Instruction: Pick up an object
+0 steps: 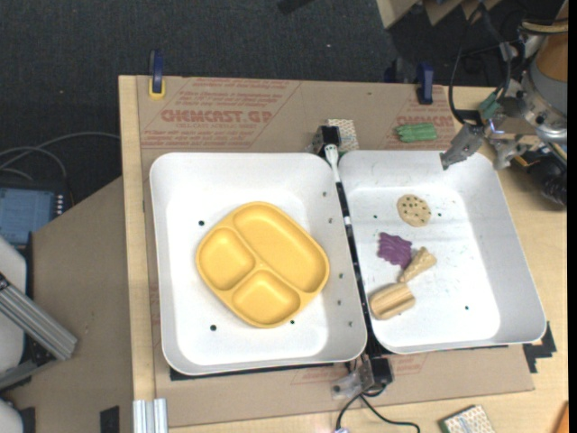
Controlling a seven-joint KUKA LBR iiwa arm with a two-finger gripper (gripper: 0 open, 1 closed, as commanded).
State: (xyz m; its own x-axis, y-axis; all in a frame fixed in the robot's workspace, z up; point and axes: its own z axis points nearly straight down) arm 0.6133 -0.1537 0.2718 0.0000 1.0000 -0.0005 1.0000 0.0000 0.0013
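Tan bread roll [392, 301] in right bin [514, 269], long axis left-right, slightly tilted; cookie [413, 208], purple piece [394, 248] near. Brown board [225, 115] under bins, dark carpet [180, 16] beyond. Gripper [469, 147] over far right rim, jaws' state can't tell.

Evenly and brightly lit from above, with soft glare on both white bins [171, 242], faint shadows beneath objects, slight overall softness, dim dark floor beyond.

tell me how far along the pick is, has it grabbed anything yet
Nothing looks picked yet. The gripper sits over the top right rim of the right bin, with nothing visible between its fingers. The cookie, purple piece and tan bread-like pieces lie in that bin. Descent, grasp and lift all remain.
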